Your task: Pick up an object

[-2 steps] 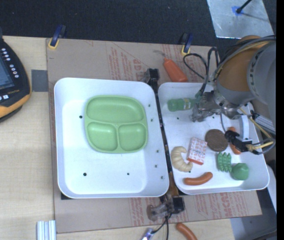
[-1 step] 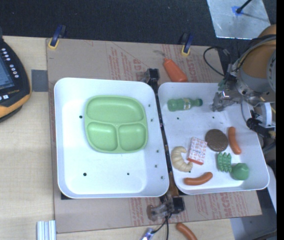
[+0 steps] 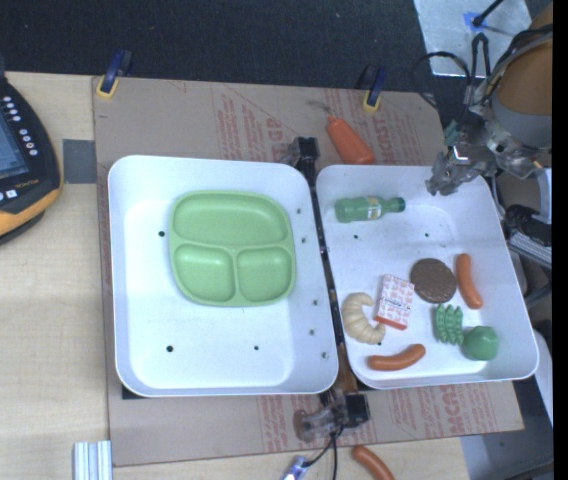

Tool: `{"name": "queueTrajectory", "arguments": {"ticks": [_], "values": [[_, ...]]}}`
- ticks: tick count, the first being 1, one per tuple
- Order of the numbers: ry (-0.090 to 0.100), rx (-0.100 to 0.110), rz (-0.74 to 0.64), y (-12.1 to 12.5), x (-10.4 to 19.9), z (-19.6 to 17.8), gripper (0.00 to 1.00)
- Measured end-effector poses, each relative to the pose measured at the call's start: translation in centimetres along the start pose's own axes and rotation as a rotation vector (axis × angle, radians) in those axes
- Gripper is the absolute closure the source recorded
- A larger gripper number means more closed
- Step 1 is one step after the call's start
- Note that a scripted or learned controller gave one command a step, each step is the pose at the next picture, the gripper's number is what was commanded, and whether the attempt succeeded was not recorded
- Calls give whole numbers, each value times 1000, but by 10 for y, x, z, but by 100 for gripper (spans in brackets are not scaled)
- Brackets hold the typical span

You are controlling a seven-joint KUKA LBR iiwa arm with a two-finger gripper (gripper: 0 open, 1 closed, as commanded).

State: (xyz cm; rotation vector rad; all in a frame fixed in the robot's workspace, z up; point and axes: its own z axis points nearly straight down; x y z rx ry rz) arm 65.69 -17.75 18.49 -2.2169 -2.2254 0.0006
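Observation:
My gripper (image 3: 447,181) hangs over the far right corner of the right bin (image 3: 419,236), with nothing seen between its fingers. In that bin lie a green bottle (image 3: 368,208), a brown round patty (image 3: 433,280), an orange-red sausage (image 3: 469,281), a red and white carton (image 3: 396,301), a croissant (image 3: 361,318), a second sausage (image 3: 396,358) and a green vegetable (image 3: 466,334). The bottle is to the gripper's left; the other items sit nearer the bin's front.
The left bin (image 3: 144,298) holds a green sectioned plate (image 3: 232,246). An orange carrot-like toy (image 3: 349,140) lies on the cardboard behind the bins. A teach pendant (image 3: 4,163) rests at the far left. Another sausage (image 3: 374,461) lies in front of the bins.

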Motion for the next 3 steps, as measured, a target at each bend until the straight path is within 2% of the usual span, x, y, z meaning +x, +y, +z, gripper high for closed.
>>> {"name": "queueTrajectory", "arguments": {"ticks": [1,2,3], "values": [[2,3,0,-13,39,-23,0],[-1,4,0,-21,-9,45,0],[0,1,1,-1,-34,7,0]]}}
